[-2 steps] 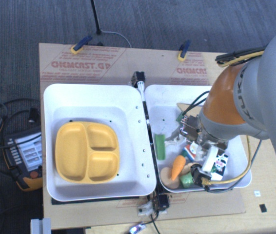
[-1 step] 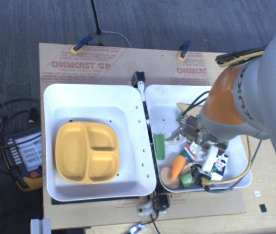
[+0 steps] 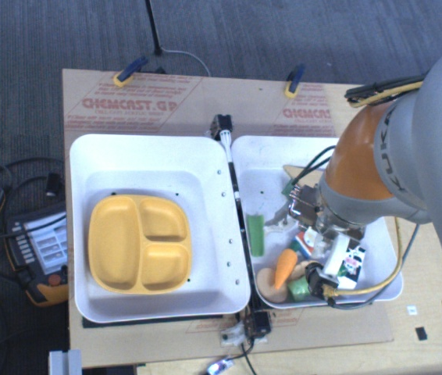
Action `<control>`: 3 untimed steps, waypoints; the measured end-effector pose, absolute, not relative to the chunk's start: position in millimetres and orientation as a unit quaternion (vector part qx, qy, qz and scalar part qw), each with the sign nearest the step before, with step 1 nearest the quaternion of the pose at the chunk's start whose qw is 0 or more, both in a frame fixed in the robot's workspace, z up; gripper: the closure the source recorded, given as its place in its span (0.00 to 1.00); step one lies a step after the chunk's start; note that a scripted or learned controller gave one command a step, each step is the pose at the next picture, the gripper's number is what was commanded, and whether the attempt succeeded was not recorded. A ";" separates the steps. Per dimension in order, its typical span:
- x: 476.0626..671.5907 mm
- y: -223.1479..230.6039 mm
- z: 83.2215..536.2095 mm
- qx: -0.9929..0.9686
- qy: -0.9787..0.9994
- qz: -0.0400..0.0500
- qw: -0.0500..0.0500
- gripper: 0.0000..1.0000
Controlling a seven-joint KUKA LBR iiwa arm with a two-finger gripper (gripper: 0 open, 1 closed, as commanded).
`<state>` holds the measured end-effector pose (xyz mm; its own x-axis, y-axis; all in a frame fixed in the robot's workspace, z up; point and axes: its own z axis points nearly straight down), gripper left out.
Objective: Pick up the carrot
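The orange carrot (image 3: 285,266) lies tilted in the front part of the right bin (image 3: 272,153), its tip pointing towards the front left. My gripper (image 3: 315,242) hangs low over the same bin, just right of the carrot and above a cluster of small items. The wrist and its cables hide what is directly beneath the gripper. I see nothing of the carrot inside the gripper.
Around the carrot lie a green block (image 3: 255,234), a tan round piece (image 3: 270,281), a small green item (image 3: 297,289) and a white printed package (image 3: 349,261). The left bin (image 3: 127,151) holds a yellow divided plate (image 3: 139,243). The bins' shared wall runs just left of the green block.
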<state>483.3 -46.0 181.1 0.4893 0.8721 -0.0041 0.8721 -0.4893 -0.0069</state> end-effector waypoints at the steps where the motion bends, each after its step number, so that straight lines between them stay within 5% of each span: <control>1: 482.7 -94.2 142.1 -0.841 -0.541 0.003 0.002 0.00; 2: 483.6 -43.1 181.2 -0.827 -0.562 0.003 0.002 0.00; 3: 484.2 -98.4 91.9 -0.854 -0.521 0.002 0.002 0.00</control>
